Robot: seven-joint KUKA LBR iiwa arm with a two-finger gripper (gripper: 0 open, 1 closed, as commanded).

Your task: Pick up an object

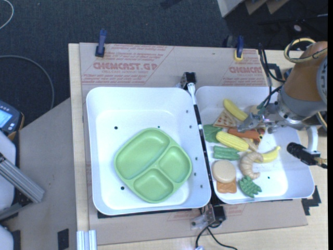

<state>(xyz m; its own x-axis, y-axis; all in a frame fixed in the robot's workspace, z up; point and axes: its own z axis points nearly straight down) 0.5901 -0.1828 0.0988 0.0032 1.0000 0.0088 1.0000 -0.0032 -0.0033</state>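
Note:
Several toy foods lie in the right bin (296,184): a yellow banana (233,109), a pizza slice (224,121), an orange carrot (250,135), a corn cob (231,140), a green pea pod (226,153), a croissant (249,162), a round bun (225,171) and a dark green leafy piece (250,187). My gripper (254,121) reaches in from the right and hangs low over the upper middle of this bin. It is just above the carrot and right of the pizza slice. Nothing is visibly lifted.
The left bin (99,139) holds a light green divided plate (152,164). A small yellow banana (270,153) lies right of the croissant. A black part (299,151) of the arm juts over the right bin's right side. Blue clamps (101,41) hold the cardboard at the back.

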